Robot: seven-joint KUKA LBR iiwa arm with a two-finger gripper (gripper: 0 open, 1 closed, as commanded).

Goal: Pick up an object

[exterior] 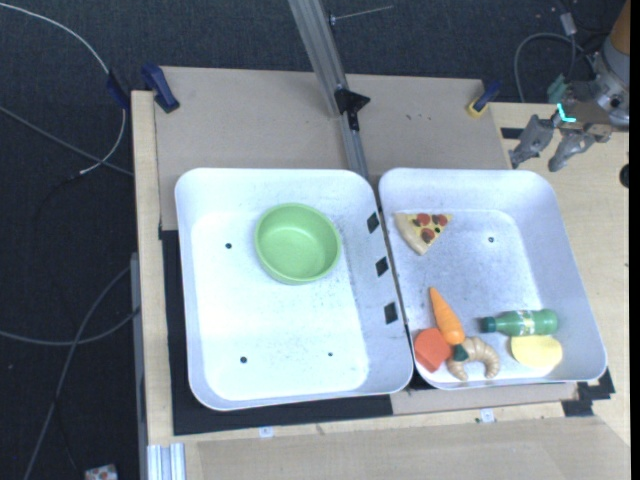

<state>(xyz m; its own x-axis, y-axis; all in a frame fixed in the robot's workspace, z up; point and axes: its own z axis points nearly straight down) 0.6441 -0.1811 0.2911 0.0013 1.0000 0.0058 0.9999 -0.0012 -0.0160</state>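
Above right bin, end effector open, empty

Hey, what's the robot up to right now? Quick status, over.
Gripper open, holding nothing, hovering beyond the right bin's far right corner. Pizza slice, carrot, green bottle lying untouched in that bin. Nothing in the way.

This is a robotics lab, a test cell rather than a home. A plywood bench held by blue clamps stands on dark carpet crossed by loose cables. An aluminium rail slants overhead, and two white bins hold plastic toy food.
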